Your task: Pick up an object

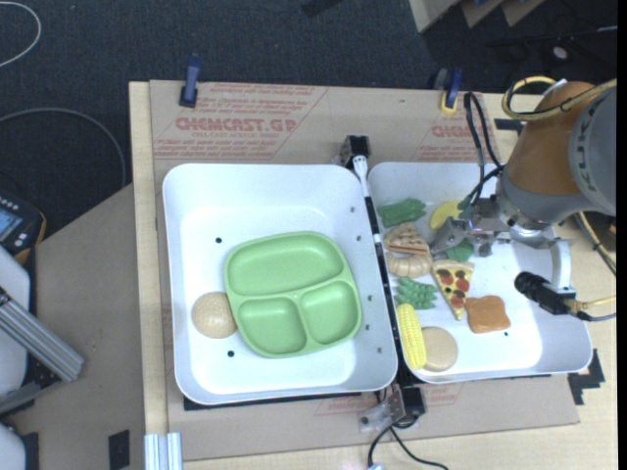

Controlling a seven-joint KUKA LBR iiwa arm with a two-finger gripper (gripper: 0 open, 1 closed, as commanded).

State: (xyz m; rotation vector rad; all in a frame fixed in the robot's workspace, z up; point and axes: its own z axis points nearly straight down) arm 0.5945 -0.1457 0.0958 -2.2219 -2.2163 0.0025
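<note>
Reaching in from the right of the frame, gripper (458,231) hovering low over the upper middle of the right bin (563,346). Finger state: cannot tell. Lying beneath and around it: green leaf (401,211), sandwich (408,245), pizza slice (453,285), toast piece (487,314), corn cob (409,334), round cookie (438,348). Sitting in the left bin (196,199): green divided tray (291,291), with a beige round piece (212,314) touching its left edge.
</note>
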